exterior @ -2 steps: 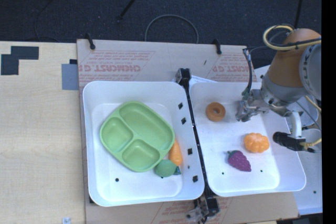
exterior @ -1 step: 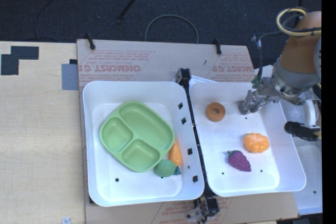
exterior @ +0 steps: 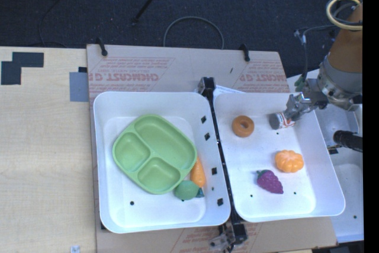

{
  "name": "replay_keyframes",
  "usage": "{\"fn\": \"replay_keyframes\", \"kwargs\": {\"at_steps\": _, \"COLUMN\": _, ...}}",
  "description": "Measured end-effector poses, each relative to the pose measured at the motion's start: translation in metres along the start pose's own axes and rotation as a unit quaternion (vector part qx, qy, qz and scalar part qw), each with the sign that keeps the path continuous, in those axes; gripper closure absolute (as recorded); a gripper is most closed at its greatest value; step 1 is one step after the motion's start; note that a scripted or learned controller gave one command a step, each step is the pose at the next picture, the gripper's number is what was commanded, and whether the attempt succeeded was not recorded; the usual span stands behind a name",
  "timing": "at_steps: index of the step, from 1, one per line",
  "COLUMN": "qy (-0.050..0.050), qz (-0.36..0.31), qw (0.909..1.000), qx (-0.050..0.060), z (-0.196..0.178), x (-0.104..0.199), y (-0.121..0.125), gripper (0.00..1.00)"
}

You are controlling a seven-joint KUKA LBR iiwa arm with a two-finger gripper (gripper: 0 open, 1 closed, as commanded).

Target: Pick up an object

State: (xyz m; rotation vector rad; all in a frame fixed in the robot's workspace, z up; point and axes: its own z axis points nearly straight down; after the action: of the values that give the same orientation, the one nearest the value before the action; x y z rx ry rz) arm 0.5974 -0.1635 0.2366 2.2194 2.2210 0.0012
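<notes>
The gripper [exterior: 283, 119] hangs low over the right bin [exterior: 331, 186] near a brown ring-shaped doughnut [exterior: 243, 126] (whether its fingers are apart, I cannot tell), with an orange pumpkin [exterior: 289, 161] and purple grapes [exterior: 269, 181] nearer the camera.

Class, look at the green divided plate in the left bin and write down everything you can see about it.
The light green divided plate, seemingly smooth plastic, has rounded corners and a raised rim around three compartments: one long, two smaller. It lies flat, right side up, turned at a slant in the left white bin, filling much of the floor. Nothing sits in its compartments. At its lower right corner a rounded darker green toy and an orange carrot-like toy lie against its rim.
</notes>
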Motion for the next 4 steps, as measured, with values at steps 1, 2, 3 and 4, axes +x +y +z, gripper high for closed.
{"fn": "replay_keyframes", "kwargs": {"at_steps": 1, "qy": 0.000, "qz": 0.000, "qw": 1.0000, "qx": 0.000, "z": -0.035, "x": -0.001, "y": 0.001, "gripper": 1.00}}
{"fn": "replay_keyframes", "kwargs": {"at_steps": 2, "qy": 0.002, "qz": -0.002, "qw": 1.0000, "qx": 0.003, "z": -0.037, "x": 0.049, "y": -0.016, "gripper": 1.00}}
{"fn": "replay_keyframes", "kwargs": {"at_steps": 3, "qy": 0.002, "qz": -0.002, "qw": 1.0000, "qx": 0.004, "z": -0.029, "x": 0.107, "y": -0.040, "gripper": 1.00}}
{"fn": "replay_keyframes", "kwargs": {"at_steps": 4, "qy": 0.002, "qz": -0.002, "qw": 1.0000, "qx": 0.004, "z": -0.011, "x": 0.162, "y": -0.061, "gripper": 1.00}}
